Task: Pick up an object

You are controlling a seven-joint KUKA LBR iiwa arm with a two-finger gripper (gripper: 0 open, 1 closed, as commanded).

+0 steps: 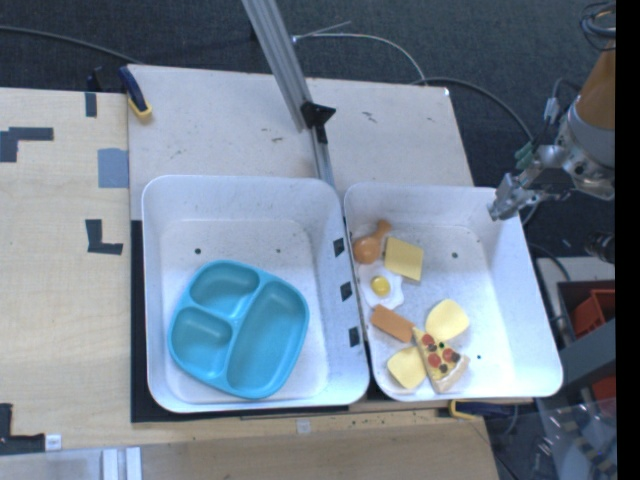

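We see a wooden table on dark carpet, two white bins, the left bin holding a blue divided plate, the right bin holding toy food, an orange sausage lying diagonally, pointing lower right, gripper over the right bin's far rim.

two bins, one plate, perhaps seven foods

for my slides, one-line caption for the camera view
Gripper poised at the right bin's upper right rim, toy food inside; blue divided plate in left bin.
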